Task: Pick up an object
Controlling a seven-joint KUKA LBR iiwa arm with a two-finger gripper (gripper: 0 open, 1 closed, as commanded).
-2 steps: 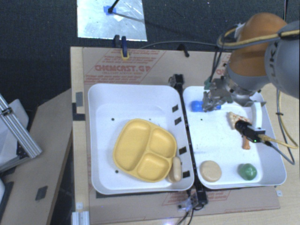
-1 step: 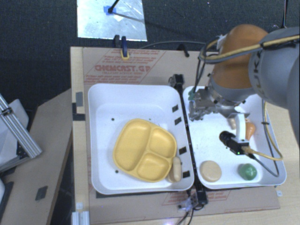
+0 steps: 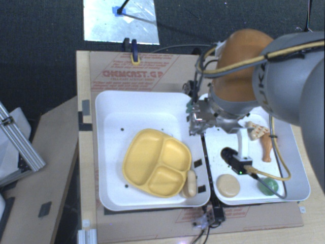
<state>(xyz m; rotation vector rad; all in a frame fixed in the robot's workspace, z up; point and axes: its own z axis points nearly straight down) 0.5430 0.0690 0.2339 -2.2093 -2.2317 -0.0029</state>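
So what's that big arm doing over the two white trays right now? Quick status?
Hand low over the divide between bins, nothing seen held. Yellow divided plastic plate and small beige roll lie in left bin. Nearest, nothing blocking them.

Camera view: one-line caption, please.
Arm's hand hovers over the divider between bins; yellow tray lies in left bin, toy drumstick in right.
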